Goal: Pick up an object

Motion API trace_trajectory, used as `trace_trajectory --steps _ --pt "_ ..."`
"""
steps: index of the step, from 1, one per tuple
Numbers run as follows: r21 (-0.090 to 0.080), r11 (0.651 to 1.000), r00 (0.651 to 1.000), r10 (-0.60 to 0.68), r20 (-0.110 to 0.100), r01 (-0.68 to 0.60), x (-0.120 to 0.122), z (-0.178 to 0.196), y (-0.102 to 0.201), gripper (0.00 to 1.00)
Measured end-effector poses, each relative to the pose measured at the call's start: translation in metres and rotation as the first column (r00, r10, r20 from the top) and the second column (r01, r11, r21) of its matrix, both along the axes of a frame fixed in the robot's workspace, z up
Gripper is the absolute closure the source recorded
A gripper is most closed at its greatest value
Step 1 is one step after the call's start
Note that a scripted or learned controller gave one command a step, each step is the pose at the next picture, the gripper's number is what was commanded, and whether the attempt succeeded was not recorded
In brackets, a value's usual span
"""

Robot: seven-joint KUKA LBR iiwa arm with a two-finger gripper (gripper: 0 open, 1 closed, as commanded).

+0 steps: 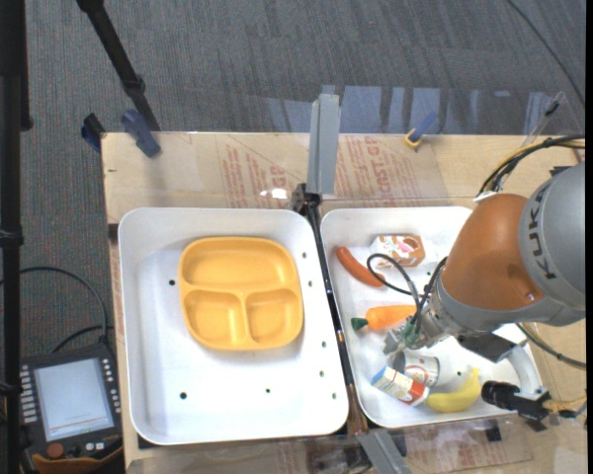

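Gripper point(403, 339) low in right bin point(430, 418), at five o'clock from carrot point(389, 316), twelve o'clock from can point(405, 380). Jaw state: cannot tell. Banana point(455, 393) beside can.

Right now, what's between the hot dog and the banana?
In the camera view, the toy carrot lies between the hot dog and the banana, with a small carton lower down.

Two bins point(138, 363), one plate point(242, 291)
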State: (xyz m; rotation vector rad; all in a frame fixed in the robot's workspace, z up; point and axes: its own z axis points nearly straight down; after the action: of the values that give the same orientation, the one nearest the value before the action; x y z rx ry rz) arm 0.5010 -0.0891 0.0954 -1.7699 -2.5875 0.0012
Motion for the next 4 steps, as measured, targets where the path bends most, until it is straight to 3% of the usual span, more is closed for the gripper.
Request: trace_trajectory --steps 1,2,3,4 --pt "0.000 1.000 1.000 0.000 0.000 0.000 0.000 0.000 0.000 0.00" --pt "-0.002 0.998 0.998 0.057 0.003 -0.057 0.065 -0.009 -0.013 0.00" --pt "-0.002 0.998 0.998 0.062 0.004 -0.062 0.108 -0.009 0.000 0.00" --pt "0.003 0.994 0.993 0.110 -0.035 -0.110 0.133 -0.013 -0.001 0.00"
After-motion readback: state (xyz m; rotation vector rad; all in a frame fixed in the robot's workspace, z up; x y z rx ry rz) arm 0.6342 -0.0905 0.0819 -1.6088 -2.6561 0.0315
